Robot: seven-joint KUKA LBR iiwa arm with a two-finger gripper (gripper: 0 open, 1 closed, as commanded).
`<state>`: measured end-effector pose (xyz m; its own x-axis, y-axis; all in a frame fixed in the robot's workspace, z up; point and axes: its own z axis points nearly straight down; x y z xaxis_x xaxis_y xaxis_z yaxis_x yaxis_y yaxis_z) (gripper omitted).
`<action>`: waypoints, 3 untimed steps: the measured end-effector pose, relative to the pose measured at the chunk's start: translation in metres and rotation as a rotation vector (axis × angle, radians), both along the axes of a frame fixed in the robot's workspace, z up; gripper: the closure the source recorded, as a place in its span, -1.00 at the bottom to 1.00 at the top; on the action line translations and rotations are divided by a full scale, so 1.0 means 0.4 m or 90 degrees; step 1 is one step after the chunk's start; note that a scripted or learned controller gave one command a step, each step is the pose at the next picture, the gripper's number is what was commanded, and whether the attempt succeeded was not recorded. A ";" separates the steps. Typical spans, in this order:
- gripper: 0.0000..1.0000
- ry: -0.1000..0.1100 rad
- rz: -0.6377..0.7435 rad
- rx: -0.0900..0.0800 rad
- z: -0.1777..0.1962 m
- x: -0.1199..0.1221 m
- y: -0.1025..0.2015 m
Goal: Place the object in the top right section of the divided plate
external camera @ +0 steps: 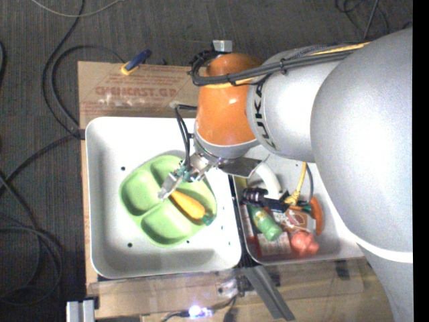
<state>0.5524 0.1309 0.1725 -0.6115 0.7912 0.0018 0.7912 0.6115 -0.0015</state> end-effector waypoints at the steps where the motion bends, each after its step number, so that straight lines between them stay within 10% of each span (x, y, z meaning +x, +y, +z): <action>1: -1.00 -0.019 0.171 0.002 -0.195 -0.137 -0.065; 2: -1.00 -0.016 0.251 0.000 -0.195 -0.057 0.000; 3: -1.00 -0.001 0.358 0.000 0.027 -0.171 -0.151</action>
